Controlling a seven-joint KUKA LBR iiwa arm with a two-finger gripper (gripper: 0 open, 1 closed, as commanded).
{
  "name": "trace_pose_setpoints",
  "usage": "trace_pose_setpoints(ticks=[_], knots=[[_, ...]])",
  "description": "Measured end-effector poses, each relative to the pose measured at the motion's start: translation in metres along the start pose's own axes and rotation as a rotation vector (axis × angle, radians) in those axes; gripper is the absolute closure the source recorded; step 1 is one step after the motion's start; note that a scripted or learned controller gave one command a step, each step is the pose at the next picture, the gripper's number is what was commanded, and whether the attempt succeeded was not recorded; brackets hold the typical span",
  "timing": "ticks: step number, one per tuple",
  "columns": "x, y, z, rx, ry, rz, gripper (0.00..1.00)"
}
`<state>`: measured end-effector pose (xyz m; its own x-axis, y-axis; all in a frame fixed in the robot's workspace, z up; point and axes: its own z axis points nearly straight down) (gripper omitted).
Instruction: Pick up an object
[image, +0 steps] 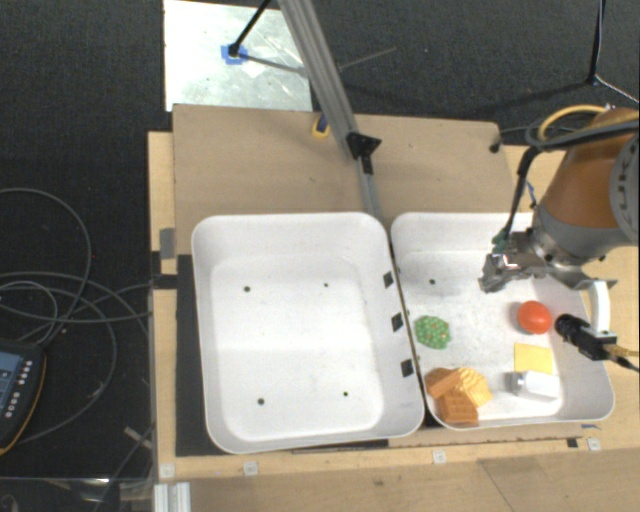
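The right bin (446, 226) holds a green round lump (432, 331), a red-orange ball (534, 317), a yellow block (533, 357), an orange-brown waffle-like piece (458, 391) and a small silver and white item (530, 384). My gripper (493, 274) hangs over the back middle of this bin. It is up and right of the green lump and left of the ball, touching neither. I see nothing held in it.
The left bin (290, 330) lies beside the right one, with small black clips along the shared wall (396, 322). A grey pole (330, 80) slants down to the back of the bins. Cables lie on the floor at the left.
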<state>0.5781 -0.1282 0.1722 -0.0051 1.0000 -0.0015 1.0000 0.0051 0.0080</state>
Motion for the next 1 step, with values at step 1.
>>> trace_pose_setpoints(ticks=[1], knots=[[-0.0005, 0.0023, -0.0544, 0.0, 0.0, 0.0, 1.0]])
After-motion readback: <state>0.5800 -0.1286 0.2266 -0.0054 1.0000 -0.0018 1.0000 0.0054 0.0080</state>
